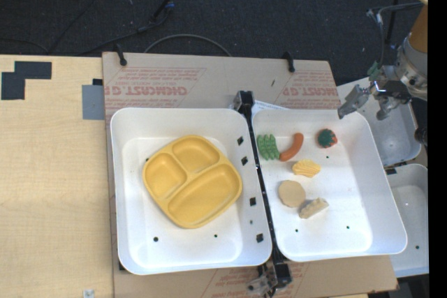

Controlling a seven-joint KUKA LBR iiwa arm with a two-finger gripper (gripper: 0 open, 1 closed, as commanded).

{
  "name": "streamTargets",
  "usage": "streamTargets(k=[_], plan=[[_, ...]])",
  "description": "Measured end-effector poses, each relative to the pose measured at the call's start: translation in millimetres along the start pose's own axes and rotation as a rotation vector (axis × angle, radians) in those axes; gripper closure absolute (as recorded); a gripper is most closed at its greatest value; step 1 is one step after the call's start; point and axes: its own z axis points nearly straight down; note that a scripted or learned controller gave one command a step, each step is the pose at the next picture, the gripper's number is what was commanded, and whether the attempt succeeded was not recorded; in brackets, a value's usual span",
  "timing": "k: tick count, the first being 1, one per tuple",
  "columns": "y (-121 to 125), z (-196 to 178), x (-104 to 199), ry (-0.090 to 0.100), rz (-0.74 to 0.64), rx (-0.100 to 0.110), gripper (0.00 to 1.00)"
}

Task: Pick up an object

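The gripper (369, 100) hangs over the top right corner of the right bin (377, 220), its two fingers apart, with nothing between them. The food pieces lie in this bin, down and to the left of it: a strawberry (326, 138) is nearest, then a sausage (292, 147), a green piece (267, 146), a yellow piece (306, 168), a tan disc (292, 193) and a beige chunk (313, 207). The left bin (133, 234) holds a yellow tray (192, 181). Both bins rest on cardboard (174, 84) on a wooden bench (49, 178); behind is dark floor with cables.

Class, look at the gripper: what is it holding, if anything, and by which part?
Nothing. The gripper hovers beyond the right bin's far corner, nothing between its fingers.
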Motion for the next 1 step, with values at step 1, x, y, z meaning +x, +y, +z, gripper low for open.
streamTargets(k=[1], plan=[[9.6,52.8,1.1,0.002,-0.003,0.006,0.00]])
